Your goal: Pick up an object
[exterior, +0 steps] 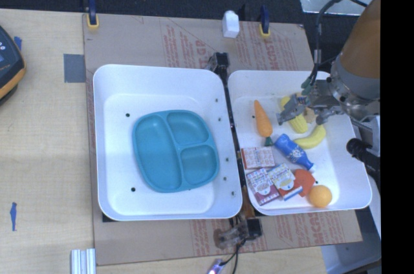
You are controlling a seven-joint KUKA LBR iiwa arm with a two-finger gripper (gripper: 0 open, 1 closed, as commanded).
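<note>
Corn [299, 123] seems to be the object chosen here: a yellow piece that lies in the right bin [359, 198], near its back, just beside a banana [312, 137]. The gripper [299, 110] hangs directly over it, and its dark fingers reach down to the yellow piece. To do this step well, I think the arm should come straight down so one finger goes on each side of the corn, and it should not push the banana or the carrot [262, 119] close by. Then it should close gently and lift slowly.

About the jaws, I cannot tell if they are spread or closed, because the wrist covers them from above. I also cannot say whether they already touch the corn or only hover over it.
</note>
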